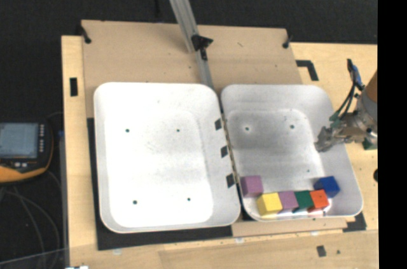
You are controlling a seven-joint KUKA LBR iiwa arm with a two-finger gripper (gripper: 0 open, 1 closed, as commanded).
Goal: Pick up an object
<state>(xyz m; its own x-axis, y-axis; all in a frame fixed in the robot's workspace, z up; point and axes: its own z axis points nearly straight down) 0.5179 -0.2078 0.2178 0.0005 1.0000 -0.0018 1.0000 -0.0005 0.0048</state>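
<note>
my gripper [325, 138] sits at the right edge of the right bin [273, 102], over its rim about halfway down that side, and it is small and blurred there; i cannot tell how it is set, and i see no object in it. my wrist and cables [351, 93] rise just behind it at the right.

the objects lie well apart from my gripper, gathered along the near edge of the right bin. closest to me is a blue block [327, 185], just beside an orange block [318, 199] at the near right corner. running left from the orange one, touching in a row, are a green block [304, 200], a pale purple block [288, 200] and a yellow block [269, 203]. a second purple block [252, 184] sits just behind the yellow one, near the divide between the bins.

the left bin [159, 153] lies side by side with the right one, both on the tan bench [191, 58]. a slanted metal rail [181, 4] runs from the top down to the bins' far meeting point. a handheld pendant [22, 145] rests off the bench's left side.
</note>
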